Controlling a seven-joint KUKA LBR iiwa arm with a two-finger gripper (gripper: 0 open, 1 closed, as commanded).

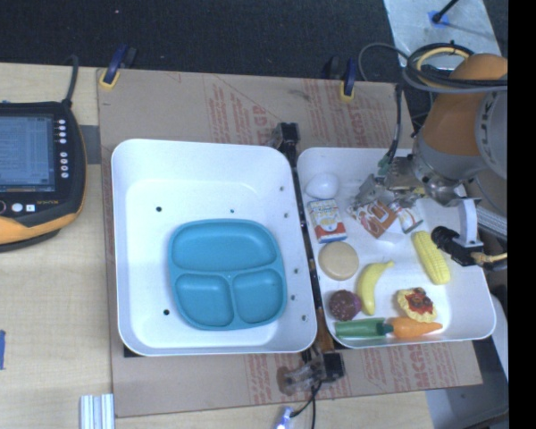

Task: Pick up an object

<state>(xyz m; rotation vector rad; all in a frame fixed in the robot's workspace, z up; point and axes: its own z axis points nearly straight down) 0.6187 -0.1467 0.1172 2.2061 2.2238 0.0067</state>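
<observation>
The gripper (386, 202) is hanging low over the far part of the right bin (469, 324), and its metal parts are blurring into a reddish-brown packet (376, 219) beneath, so I cannot tell whether it is gripping anything. The packet is lying crumpled and shiny beside a small red-and-white carton (327, 219), with a corn cob (431, 256) nearby.

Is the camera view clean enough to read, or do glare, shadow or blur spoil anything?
Camera view: light is even and soft; the left bin shows only a mild bright patch, and the blue tray reads clearly. The gripper area is cluttered and slightly blurred; the toy corn and banana stay legible, with faint shadows.
</observation>
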